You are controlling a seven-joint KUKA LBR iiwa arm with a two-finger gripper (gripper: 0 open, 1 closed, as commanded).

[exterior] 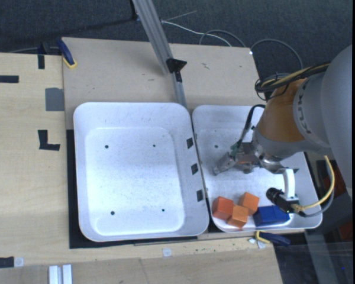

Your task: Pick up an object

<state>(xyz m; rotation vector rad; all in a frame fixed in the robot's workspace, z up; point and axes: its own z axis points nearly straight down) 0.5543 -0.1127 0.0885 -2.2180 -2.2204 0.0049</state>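
Gripper (225, 164): hovering in right bin (216, 123), seemingly narrow and empty; descending squarely over orange blocks (236, 209) is advisable.

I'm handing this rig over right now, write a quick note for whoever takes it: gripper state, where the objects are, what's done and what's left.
Gripper: low over the middle of the right bin, fingers pointing left, nothing between them.
Objects: three orange blocks and a blue block, bunched at the right bin's near edge, all resting on the floor of the bin, apart from the gripper.
Left bin: nothing to report.
Done: arm is in over the right bin; no pick yet.
Left: move to one block, probably the nearest orange one, close on it and lift.
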